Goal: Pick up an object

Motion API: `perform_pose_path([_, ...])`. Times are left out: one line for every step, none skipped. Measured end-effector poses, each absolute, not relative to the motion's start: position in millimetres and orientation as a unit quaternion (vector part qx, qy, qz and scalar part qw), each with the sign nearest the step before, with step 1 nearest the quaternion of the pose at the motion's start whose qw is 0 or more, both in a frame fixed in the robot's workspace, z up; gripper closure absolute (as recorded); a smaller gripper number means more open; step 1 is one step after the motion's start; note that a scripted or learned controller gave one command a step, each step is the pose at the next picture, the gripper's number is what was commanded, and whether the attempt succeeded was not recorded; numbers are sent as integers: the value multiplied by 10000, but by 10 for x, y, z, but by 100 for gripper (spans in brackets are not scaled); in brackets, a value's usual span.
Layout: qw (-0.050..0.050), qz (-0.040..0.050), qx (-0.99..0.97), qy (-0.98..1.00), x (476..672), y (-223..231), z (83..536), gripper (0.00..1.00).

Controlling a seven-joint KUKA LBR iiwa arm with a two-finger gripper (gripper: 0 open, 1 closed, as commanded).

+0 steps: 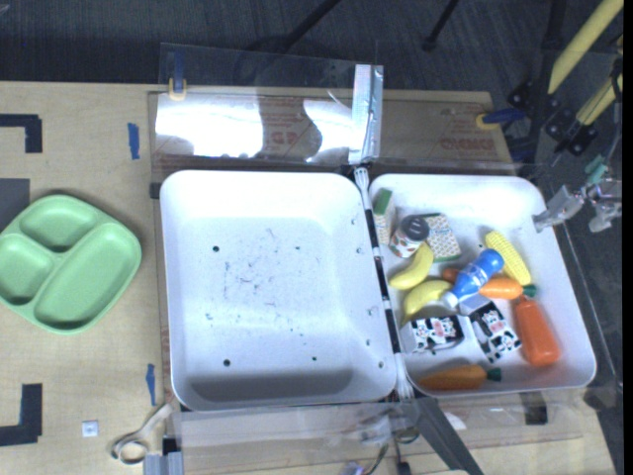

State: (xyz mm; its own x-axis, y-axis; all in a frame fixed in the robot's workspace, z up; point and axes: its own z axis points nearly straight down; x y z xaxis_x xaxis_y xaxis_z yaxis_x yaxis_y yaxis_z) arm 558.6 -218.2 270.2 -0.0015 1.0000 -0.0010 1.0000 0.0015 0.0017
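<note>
An orange plastic carrot lies along the near wall of the right white bin. Just behind it stand two black-and-white cow figures side by side. Beyond those lie two yellow bananas, a blue and white bottle, one yellow corn cob and an orange bottle against the bin's right side. The left white bin adjoins it. A green divided plate sits on the desk, left of both. The jaws hang over the right bin's far right rim; I cannot tell how far they stand apart.
</note>
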Motion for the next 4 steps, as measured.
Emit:
perform_pose_path([5,4,6240,7815,5817,-2223,1564,0])
perform_pose_path([-7,53,6058,7956,6058,-2138,968,0])
perform_pose_path([21,37,6059,7955,6063,-2158,1073,100])
perform_pose_path([15,6,6142,7892,6067,-1577,2391,100])
